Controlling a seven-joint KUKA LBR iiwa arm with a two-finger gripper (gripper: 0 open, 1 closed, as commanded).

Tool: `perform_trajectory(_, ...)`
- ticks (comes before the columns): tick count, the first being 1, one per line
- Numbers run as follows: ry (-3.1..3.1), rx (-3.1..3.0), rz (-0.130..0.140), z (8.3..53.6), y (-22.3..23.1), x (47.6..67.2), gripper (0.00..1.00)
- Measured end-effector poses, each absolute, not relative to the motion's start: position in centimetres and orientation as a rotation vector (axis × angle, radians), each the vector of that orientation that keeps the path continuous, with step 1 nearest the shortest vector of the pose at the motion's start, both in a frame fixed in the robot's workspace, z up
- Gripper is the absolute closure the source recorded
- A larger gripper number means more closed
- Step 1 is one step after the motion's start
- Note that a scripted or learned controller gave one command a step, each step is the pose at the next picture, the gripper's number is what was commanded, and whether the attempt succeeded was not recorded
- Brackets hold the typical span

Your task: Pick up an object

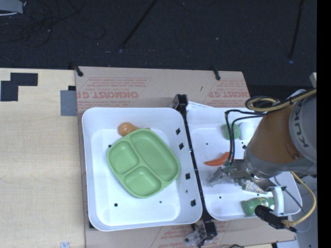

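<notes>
A green divided plate (143,163) lies in the left bin (98,190), with an orange ball (126,128) tucked against its far edge. In the right bin (220,208) an orange carrot-like piece (217,160) lies near the middle. A green object (232,132) sits at the far side, and another green object (252,206) lies at the near right. My gripper (223,175) hangs low over the right bin, just below the orange piece, its grey fingers pointing left. The arm's orange band (271,133) covers much of the bin's right half.
A black divider (189,164) separates the two bins. Cardboard (134,89) lies under both bins, on a pale wooden bench (36,164). Cables (261,105) loop above the arm at the right.
</notes>
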State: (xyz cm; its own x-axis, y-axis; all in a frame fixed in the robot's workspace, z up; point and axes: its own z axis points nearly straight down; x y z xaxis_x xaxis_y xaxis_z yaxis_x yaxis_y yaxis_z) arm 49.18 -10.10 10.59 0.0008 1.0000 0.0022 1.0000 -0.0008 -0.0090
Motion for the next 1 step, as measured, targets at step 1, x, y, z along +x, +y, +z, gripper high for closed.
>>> perform_trajectory(1,-2.209,-2.225,0.005,11.83,-10.25,49.26,1.0)
